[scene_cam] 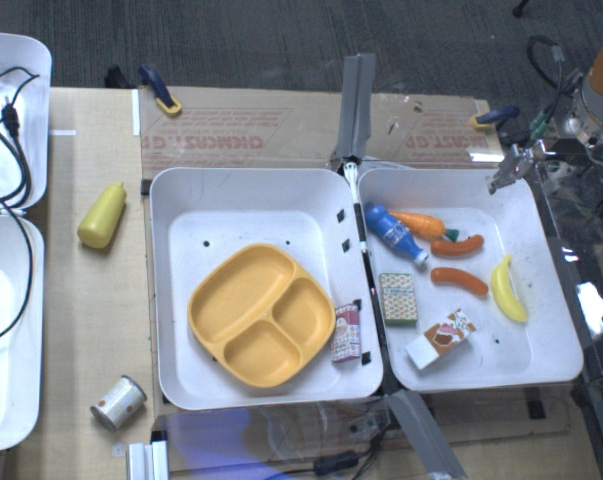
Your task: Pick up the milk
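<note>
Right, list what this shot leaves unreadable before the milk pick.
- End effector: sits by the right bin's far corner among cables; its tip is too small and cluttered to read.
- Milk carton: label print too small to read.
- Small box beside the yellow tray: leans on the left bin's wall; print blurred.

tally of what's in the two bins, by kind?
Left bin:
Divided plate: 1
Small carton: 1

Right bin:
Sausages: 2
Blue bottle: 1
Carrot: 1
Banana: 1
Green box: 1
Milk carton: 1

Total: 9
</note>
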`<state>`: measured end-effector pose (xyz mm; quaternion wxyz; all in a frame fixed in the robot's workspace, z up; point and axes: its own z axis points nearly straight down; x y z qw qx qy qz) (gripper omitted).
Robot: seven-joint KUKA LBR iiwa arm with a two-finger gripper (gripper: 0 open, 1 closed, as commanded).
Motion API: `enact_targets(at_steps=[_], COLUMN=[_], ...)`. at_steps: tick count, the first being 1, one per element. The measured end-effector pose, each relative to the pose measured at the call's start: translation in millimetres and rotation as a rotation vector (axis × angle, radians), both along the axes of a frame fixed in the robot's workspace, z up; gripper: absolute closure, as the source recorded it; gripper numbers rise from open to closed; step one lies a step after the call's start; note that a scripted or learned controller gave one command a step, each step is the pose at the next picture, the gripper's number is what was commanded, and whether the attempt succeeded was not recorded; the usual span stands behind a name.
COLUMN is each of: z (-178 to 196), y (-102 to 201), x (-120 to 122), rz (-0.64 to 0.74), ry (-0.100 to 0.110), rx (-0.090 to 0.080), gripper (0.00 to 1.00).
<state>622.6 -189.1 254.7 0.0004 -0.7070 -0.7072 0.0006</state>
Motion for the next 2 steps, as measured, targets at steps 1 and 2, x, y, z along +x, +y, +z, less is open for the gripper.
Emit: enact_targets(at_steps=[1, 2], z=[-163.7, -163.9], y=[58.8, 75.1], x=[-57.1, -131.7], rz=[-0.241, -0.229], ry=[0.001, 0.002], rx=[0.0, 0.0], gripper=[0.0, 0.0])
